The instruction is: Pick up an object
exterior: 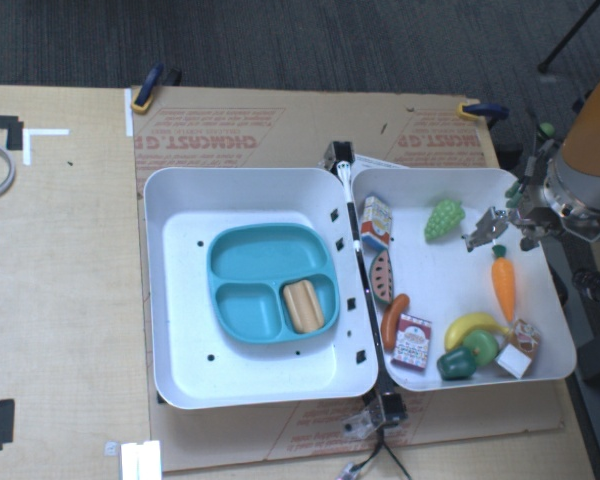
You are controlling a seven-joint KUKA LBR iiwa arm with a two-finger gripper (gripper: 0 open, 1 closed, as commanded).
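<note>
Though largely hidden under a brown cardboard sheet (210, 128), spans most of the view as a pale wooden desk (60, 268). Carries two shallow white bins side by side, walls touching along the middle: left bin (170, 298) and right bin (435, 278).

In the left bin, a teal tray (265, 253) with three compartments; in its lower right compartment, a tan bun (302, 306), lying flat.

From the right edge, reaches in as the grey arm (580, 203). Ends in the gripper (490, 228), above the right bin between a bunch of green grapes (444, 218) and an orange carrot (504, 283), just beside the carrot's leafy top. Cannot tell whether parted or closed; nothing seen grasped.

Elsewhere in the right bin:
- along the left wall, a small carton (377, 223), a watermelon slice (382, 276) and a sausage (394, 320);
- beside the sausage, a red box (412, 342);
- in the near right corner, clustered and touching, a banana (475, 324), a light green fruit (482, 346), a dark green pepper (457, 366) and a little brown-and-white box (520, 348).
</note>
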